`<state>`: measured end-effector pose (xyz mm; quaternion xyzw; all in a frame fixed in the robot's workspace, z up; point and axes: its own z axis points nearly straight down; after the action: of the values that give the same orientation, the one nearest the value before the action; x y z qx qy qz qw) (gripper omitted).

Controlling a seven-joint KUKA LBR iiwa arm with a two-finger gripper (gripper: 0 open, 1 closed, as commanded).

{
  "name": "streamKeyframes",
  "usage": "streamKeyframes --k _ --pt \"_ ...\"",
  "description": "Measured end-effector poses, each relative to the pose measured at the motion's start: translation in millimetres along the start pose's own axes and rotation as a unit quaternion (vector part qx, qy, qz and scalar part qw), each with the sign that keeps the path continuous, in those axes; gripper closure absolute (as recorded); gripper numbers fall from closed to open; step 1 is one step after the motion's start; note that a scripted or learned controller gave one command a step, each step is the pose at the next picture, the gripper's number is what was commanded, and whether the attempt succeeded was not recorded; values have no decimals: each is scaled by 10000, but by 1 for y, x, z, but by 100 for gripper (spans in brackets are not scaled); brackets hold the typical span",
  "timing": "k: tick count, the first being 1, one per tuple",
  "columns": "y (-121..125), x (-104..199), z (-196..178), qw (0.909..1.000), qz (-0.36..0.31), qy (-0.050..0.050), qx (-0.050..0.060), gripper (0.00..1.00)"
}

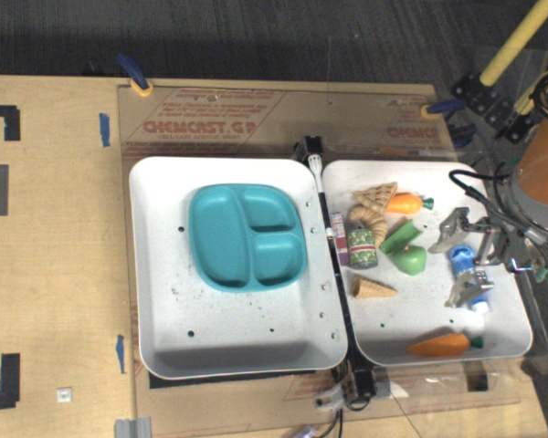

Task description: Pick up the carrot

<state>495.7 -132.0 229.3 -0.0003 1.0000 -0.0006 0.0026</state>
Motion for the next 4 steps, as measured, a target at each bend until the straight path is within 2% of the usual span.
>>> streamKeyframes --k 1,2,3,4 --pt "-3 13 88 9998 -181 37 -17 0" --pt "41 10 42 9889 1486 -19 -8 0" --pt "37 -86 59 9896 1439 -6 -7 0" --pt "30 -157 134 9979 647 -24 31 0"
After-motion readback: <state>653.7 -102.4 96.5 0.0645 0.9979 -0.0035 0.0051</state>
